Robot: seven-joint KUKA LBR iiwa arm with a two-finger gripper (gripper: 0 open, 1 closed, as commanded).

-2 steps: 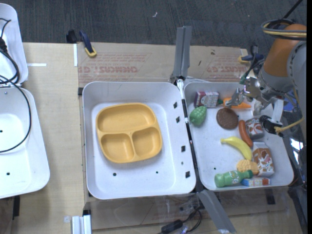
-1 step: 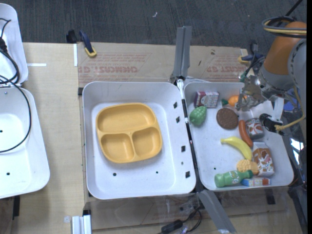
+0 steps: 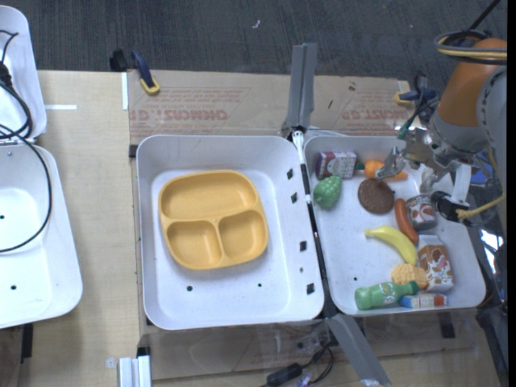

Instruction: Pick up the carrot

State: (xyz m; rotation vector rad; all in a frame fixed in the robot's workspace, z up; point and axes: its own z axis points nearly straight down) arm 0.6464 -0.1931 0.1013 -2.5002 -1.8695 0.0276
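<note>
Hovering over right bin [image 3: 343, 297], tool [image 3: 393, 166] touching carrot [image 3: 379, 170] near brown disc [image 3: 376, 196]; finger state impossible to tell.

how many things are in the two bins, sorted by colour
Yellow: 3 - divided plate, banana, corn cob
Green: 2 - leafy vegetable, bottle
Orange: 1 - carrot
Brown: 1 - round patty
Red: 1 - sausage
Mixed print: 4 - carton, can, box, small pack
Total: 12
</note>
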